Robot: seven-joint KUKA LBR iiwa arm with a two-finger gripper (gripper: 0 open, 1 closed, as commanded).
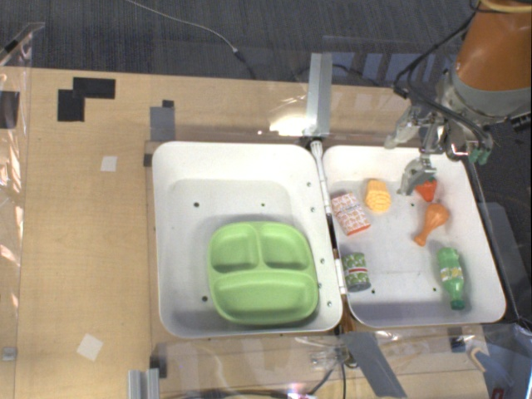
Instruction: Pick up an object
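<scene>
1. Green divided plate (263, 273) sits in the left bin (179, 173).
2. Right bin (391, 310), from where I'm standing: small can (356, 271), printed carton (350, 213), yellow piece (378, 196), orange drumstick toy (431, 221), green bottle (451, 277).
3. Gripper (418, 175) hangs just beside a red piece (427, 191), fingers pretty narrow, nothing visibly between them.

Pretty bright, even overhead lighting here. The two white bins (241, 173) are nearly blown out, so their walls show only as soft grey shading. There's a hot glare spot on the metal bracket (318, 98) at the top, plus streaky reflections off clear plastic sheeting (21, 214) on the left. Shadows under the green tray (262, 273) are faint. The arm (496, 48) looks slightly soft, and the overall frame is a bit grainy.
</scene>
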